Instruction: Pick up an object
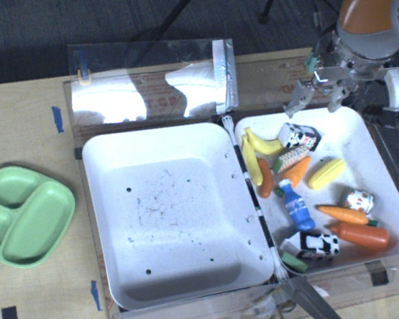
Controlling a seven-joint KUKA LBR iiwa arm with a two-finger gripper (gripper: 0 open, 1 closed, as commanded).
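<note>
Toy banana in right bin, claw above far rim, spread open, empty

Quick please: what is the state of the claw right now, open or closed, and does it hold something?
Claw: open, fingers spread, holding nothing; it hovers over the far edge of the right bin.

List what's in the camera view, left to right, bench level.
green divided plate → left bin → banana → blue bottle → corn cob → big carrot; end effector hangs over the right bin's far edge.
</note>
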